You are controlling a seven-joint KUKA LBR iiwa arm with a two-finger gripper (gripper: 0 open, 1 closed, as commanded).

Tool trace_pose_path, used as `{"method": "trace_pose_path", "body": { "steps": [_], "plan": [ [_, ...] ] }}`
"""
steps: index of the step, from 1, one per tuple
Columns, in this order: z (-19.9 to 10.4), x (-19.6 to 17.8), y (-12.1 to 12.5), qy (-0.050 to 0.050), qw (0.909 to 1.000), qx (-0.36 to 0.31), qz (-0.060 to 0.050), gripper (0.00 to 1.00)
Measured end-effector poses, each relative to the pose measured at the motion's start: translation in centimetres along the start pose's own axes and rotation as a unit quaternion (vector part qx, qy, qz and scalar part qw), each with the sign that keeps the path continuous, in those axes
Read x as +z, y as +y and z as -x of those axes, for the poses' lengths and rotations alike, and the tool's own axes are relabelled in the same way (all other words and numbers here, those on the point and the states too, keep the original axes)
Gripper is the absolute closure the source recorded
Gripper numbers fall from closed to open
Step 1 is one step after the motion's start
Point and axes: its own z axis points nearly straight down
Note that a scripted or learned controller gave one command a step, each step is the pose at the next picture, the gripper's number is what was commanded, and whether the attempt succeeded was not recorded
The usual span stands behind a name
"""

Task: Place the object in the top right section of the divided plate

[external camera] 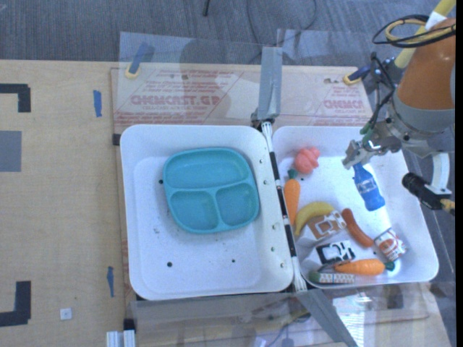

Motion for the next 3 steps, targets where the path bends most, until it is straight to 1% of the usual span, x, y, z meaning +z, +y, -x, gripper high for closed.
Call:
{"method": "trace_pose_path", "body": {
  "steps": [1, 2, 3],
  "plan": [
    [-6.5, -0.8, 4.5, 0.000, 0.9978, -0.066, 0.000, 1.00],
    [-10.9, -1.8, 8.5, 0.000, 0.9764, -0.216, 0.001, 1.00],
    [-16.9, -3.3, 9.7, 0.000, 0.9725, -0.233, 0.001, 1.00]
  ]
}}
